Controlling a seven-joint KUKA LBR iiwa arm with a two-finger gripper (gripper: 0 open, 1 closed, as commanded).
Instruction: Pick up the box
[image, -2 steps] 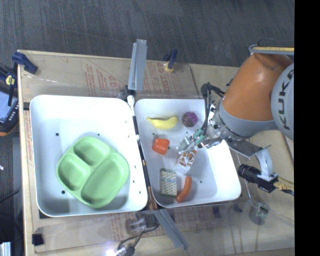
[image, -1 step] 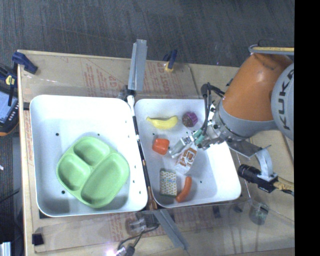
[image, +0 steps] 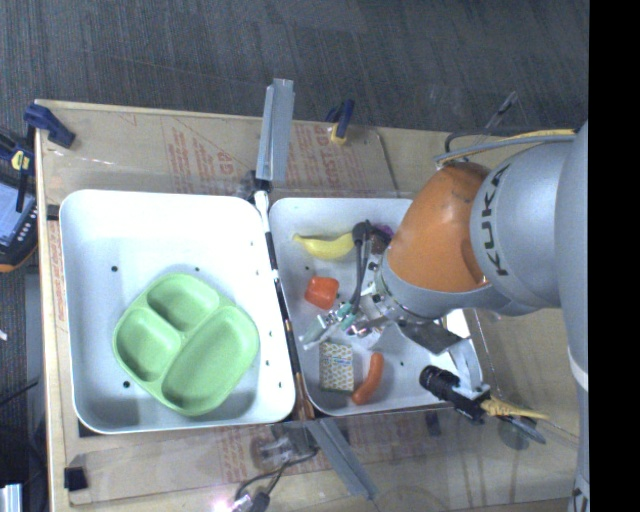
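Arm over the right bin (image: 300, 385), gripper (image: 340, 322) just above the box (image: 337, 366).
The box lies near the front wall beside a sausage (image: 368, 379); fingers' state: cannot tell.

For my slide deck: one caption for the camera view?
Gripper hovers just above the box in the right bin; green plate in the left.

The box (image: 337, 366) sits hemmed in: sausage (image: 368, 379) just right, bin wall (image: 300, 385) left, the gripper (image: 340, 322) close above.
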